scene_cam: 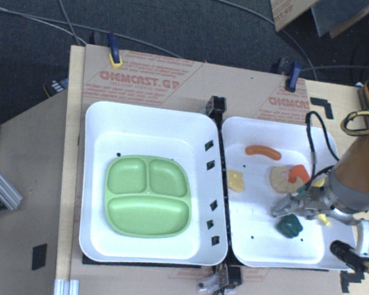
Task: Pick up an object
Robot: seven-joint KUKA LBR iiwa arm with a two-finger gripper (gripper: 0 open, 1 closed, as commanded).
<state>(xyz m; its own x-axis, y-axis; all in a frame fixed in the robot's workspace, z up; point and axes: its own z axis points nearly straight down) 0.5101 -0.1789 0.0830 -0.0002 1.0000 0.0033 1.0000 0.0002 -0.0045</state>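
Note:
In the right bin (252, 250) lie several small objects. A dark green lump (290, 226) rests near the bin's right side, just below my gripper (290, 210) and touching or nearly touching it. A tan disc (280, 179) and an orange-red piece (298, 173) lie just behind the gripper. An orange sausage shape (263, 152) lies toward the back wall. A pale yellow piece (235, 180) sits near the bin's left wall. The arm (360, 170) comes in from the right, low over the bin.
The left bin (96, 166) holds a light green divided plate (147, 195). A black divider with clips (216, 173) runs between the bins. Cables (315, 135) hang by the arm. A yellow clamp (115, 55) and a blue clamp (293, 78) grip the back board.

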